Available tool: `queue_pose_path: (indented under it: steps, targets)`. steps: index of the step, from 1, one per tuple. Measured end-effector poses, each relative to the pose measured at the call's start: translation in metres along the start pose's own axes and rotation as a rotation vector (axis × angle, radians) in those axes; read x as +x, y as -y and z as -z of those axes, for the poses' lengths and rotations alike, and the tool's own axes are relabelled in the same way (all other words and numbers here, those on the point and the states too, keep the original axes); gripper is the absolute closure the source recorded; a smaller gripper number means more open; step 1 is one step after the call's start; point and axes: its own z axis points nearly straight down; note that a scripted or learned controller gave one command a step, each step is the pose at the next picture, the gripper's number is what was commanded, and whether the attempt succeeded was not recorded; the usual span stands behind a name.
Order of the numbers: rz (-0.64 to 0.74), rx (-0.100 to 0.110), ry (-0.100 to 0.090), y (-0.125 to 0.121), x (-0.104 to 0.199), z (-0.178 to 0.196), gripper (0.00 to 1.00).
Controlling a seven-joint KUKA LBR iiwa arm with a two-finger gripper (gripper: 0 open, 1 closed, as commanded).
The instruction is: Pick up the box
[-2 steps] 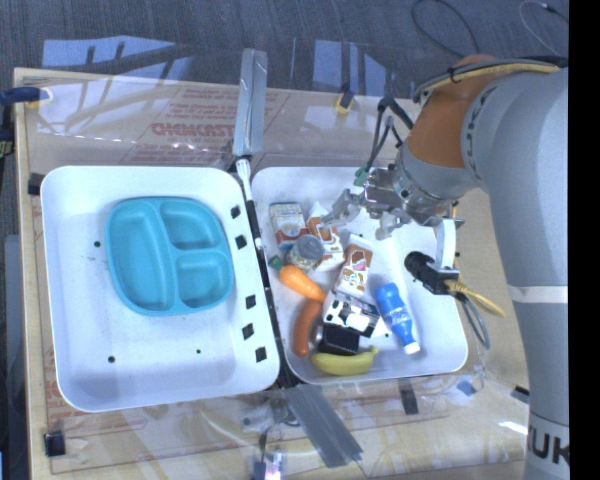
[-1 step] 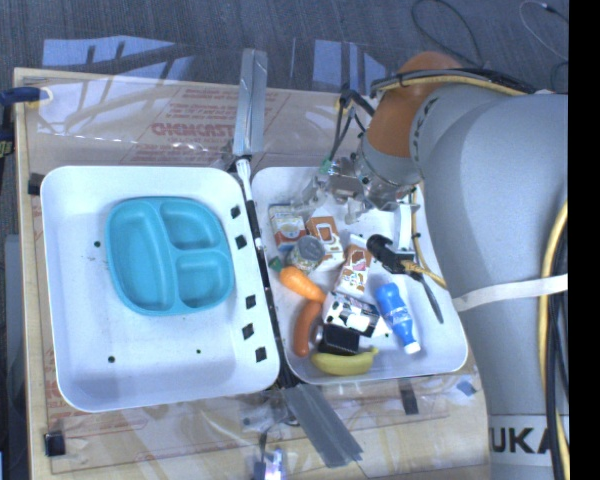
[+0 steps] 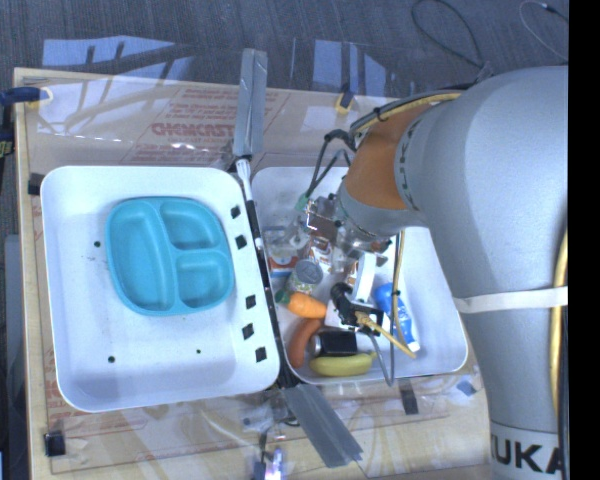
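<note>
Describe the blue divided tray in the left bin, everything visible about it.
The blue tray is a light turquoise, plastic-looking dish with rounded corners and three compartments: one long section along its left side and two smaller ones on its right. It lies flat and slightly rotated on the floor of the left bin, toward the bin's upper middle. Its compartments look bare. Nothing touches it but the bin floor; the arm works over the other bin.

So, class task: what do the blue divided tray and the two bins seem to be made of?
The blue divided tray looks like moulded plastic, matte to satin: one even turquoise colour, rounded compartment edges, soft highlights. The left bin and the right bin look like thin formed white plastic, smooth and slightly glossy, with rounded corners and rims; painted metal cannot be ruled out.
</note>
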Motion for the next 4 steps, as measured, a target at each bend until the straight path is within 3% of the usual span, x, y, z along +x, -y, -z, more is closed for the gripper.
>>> queue_pose_path:
  steps: [1, 2, 3, 4]
  targets:
    - [-0.004, -0.010, 0.011, -0.003, -0.007, 0.012, 1.00]
    - [-0.321, 0.009, 0.004, 0.083, 0.033, 0.095, 1.00]
    - [-0.463, 0.008, 0.003, 0.127, 0.046, 0.162, 1.00]
    - [-0.521, 0.007, 0.004, 0.139, 0.061, 0.192, 1.00]
